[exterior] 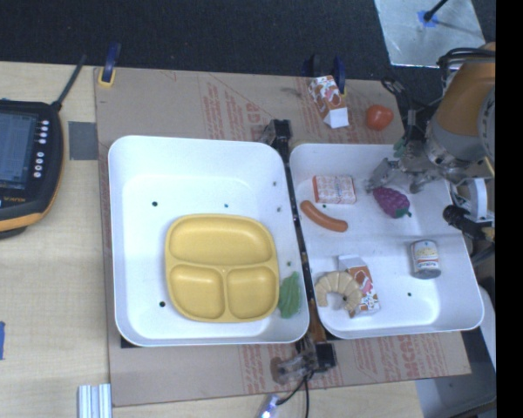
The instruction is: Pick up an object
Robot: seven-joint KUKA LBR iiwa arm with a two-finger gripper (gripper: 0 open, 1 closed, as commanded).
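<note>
My gripper (404, 178) hangs over the far right part of the right bin (458, 320), its fingers spread open with nothing between them. A purple bunch of grapes (391, 202) lies just in front of it, almost under the fingertips. Also in this bin are a small pink-and-white box (334, 189), a sausage (323, 217), a small can (425, 259), a croissant (336, 289) and a red-and-white carton (363, 286) touching it.
The left bin (135, 172) holds a yellow divided plate (221, 266) and a green leafy item (289, 295) by its right wall. Beyond the bins lie a small carton (329, 99) and a red tomato (379, 117). A control pendant (13, 164) sits far left.
</note>
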